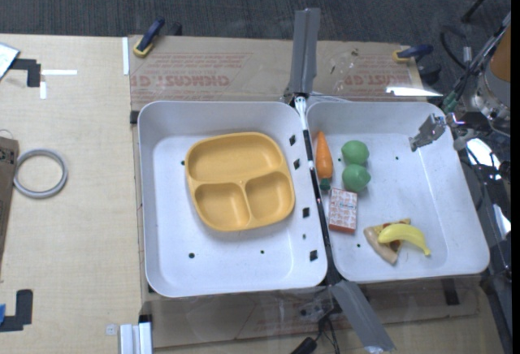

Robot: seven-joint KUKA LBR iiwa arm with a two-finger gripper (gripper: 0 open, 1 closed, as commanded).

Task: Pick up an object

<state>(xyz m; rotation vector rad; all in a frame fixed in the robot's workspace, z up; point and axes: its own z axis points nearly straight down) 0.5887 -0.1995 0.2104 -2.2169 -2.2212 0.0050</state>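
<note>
The right bin (455,206) holds an orange carrot (323,154) along its left wall. Two green round fruits (355,153) (356,177) lie beside the carrot. A small red and white box (343,210) sits below them. A yellow banana (406,235) rests on a tan wedge-shaped piece (382,241) near the front. My gripper (424,135) hangs over the bin's upper right area, well apart from all these objects, with nothing seen in it.
The left bin (162,247) carries a yellow divided plate (240,179). A roll of tape (37,173) lies on the bench at far left. Blue clamps (149,36) (413,53) sit at the cardboard's back edge. Cables crowd the right side.
</note>
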